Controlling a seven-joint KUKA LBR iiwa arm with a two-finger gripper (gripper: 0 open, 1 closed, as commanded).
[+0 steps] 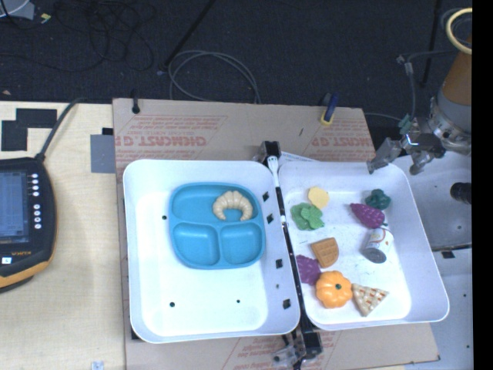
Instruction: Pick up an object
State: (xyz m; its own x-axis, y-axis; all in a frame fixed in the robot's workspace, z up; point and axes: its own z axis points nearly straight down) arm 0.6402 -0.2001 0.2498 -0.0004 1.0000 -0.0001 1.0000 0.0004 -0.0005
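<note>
The right bin (420, 284) holds several toy foods: a yellow piece (318, 197), a green leafy piece (308, 216), a dark green piece (377, 200), purple grapes (367, 214), a small grey can (377, 247), a brown bread slice (326, 251), an orange pumpkin (333, 289) and a pizza slice (368, 299). My gripper (402, 160) hangs over the bin's far right corner, above and right of the dark green piece. It is open, with nothing between its fingers.
The left bin (146, 284) bears a blue divided tray (216, 241) with a croissant (233, 204) in its far compartment. A divider rail (281, 230) separates the bins. A tablet (19, 214) lies at the far left, and cables run behind the bench.
</note>
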